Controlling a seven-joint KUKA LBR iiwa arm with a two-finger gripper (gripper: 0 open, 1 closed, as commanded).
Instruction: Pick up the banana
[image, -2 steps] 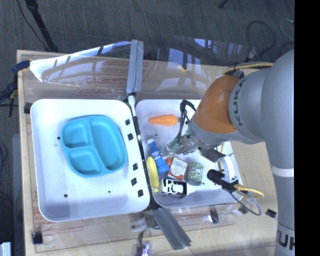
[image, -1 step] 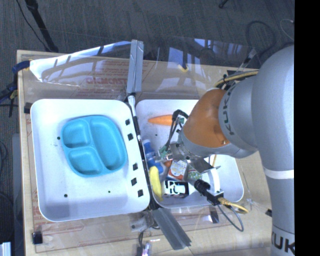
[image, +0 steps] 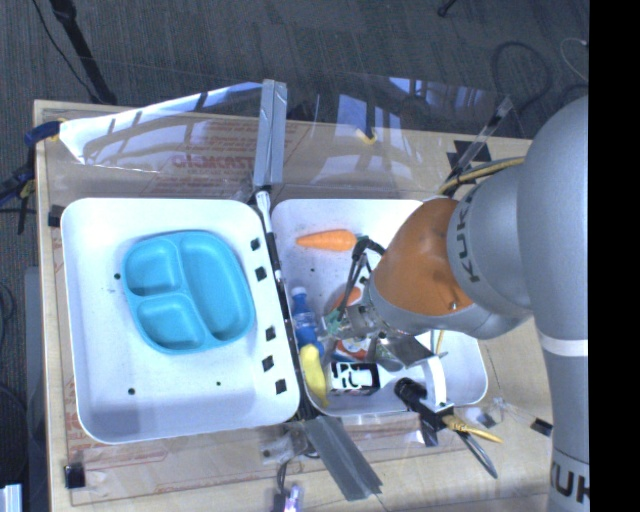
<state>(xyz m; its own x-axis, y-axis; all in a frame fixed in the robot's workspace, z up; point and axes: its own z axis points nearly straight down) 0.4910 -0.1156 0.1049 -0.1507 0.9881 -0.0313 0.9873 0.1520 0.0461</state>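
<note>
The left bin (image: 90, 400) holds a blue divided tray (image: 186, 290) near its middle, well away from the work. A ridge (image: 268, 330) where the two bins meet serves as the landmark: the banana (image: 313, 370) lies just right of it, low in the right bin (image: 465, 385), close against that bin's left wall and near its front corner. A blue bottle-like item (image: 301, 318) sits just behind the banana along the same wall, and a black-and-white object (image: 352, 377) lies touching or nearly touching the banana's right side. A carrot (image: 326, 240) rests farther back, right of the ridge and well apart from the banana.

The gripper (image: 355, 340) hangs just right of the banana, low among the clutter; whether it is wide or narrow I cannot tell, and nothing shows it holding the fruit.

To do this step well, I judge the approach should come straight down along the banana's length, since the wall leaves little room on the left and the neighbours crowd the right. Open room lies toward the bin's back centre, so lifting up and away from the ridge looks safest.
</note>
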